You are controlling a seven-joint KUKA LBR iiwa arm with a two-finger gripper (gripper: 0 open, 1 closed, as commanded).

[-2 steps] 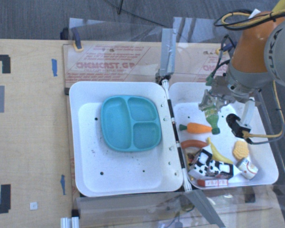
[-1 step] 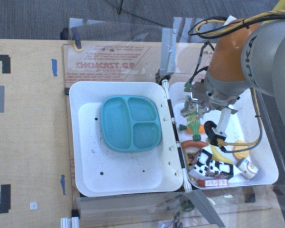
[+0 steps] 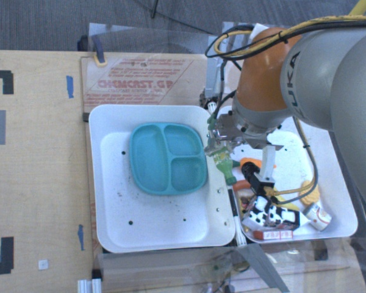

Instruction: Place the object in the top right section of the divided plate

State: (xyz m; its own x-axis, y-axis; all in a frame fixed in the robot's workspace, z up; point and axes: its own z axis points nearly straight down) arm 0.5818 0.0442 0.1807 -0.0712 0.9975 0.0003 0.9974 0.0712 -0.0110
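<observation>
Pale wooden desk [image 3: 36, 163] spreads to the left, and on it sit two shallow white bins side by side, with grey carpet and loose cables beyond. In the left white bin [image 3: 110, 224] lies a teal plastic divided plate [image 3: 168, 159], all three of its sections bare; the top right section sits just left of the bin's right wall. The grey arm with the orange band [image 3: 265, 72] reaches in from the right, and its gripper [image 3: 218, 140] hangs over the seam between the two bins, touching distance from the plate's right rim. A small greenish object [image 3: 223, 162] shows right below the gripper, above the divider, but whether it is pinched is unclear (the wrist and glare hide the fingers, so I cannot tell if they are spread or pressed together). The right white bin [image 3: 338, 182] holds a jumble: an orange piece [image 3: 251, 163], a black-and-white spotted toy [image 3: 269, 214], and a small white cup [image 3: 319, 215]. Judging by this, the target section lies a short way to the gripper's left, so the coming move is a brief leftward shift.
</observation>
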